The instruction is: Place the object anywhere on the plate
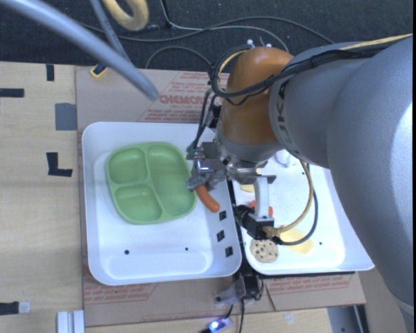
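Observation:
A green divided plate (149, 181) lies in the left white bin (152, 262), toward its upper half. My gripper (203, 179) hangs just off the plate's right edge, near the wall between the two bins. An orange carrot-shaped object (208, 199) sticks out below and to the right of the fingertips. Its upper end sits between the fingers, which are shut on it. The carrot lies beside the plate's right rim, over the bin floor rather than over the plate. The grey arm and its orange band (253, 82) cover the top of the right bin.
In the right bin (326, 255) lie a round speckled cookie (265, 250) near the front and a yellow object (298, 240) beside it, partly under a cable. Black cables loop across the right bin. A grey pole (90, 40) crosses the upper left.

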Robot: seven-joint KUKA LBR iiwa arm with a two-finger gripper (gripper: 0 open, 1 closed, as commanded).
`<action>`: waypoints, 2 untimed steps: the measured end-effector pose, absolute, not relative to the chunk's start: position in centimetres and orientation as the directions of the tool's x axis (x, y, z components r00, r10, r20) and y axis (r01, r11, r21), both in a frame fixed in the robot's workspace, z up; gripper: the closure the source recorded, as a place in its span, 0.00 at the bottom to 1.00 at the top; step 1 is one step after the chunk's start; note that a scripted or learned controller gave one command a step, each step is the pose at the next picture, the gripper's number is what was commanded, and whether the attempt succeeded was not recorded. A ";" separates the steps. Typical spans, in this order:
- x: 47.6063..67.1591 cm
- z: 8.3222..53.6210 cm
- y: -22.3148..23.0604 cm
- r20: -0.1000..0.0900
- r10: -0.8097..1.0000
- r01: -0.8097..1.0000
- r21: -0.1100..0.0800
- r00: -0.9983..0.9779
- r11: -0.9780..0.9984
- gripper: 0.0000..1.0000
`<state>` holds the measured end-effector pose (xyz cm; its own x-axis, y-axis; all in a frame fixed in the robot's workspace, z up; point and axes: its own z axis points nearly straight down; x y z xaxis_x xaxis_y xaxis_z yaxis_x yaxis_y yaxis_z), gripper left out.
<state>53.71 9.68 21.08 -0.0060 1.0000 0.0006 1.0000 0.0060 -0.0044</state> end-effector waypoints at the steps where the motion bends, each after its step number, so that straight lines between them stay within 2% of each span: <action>1: 51.5 22.5 15.5 0.002 1.000 1.000 -0.002 -0.009 0.009 1.00; 2: 51.6 22.4 15.1 0.000 1.000 1.000 -0.002 -0.003 0.003 0.00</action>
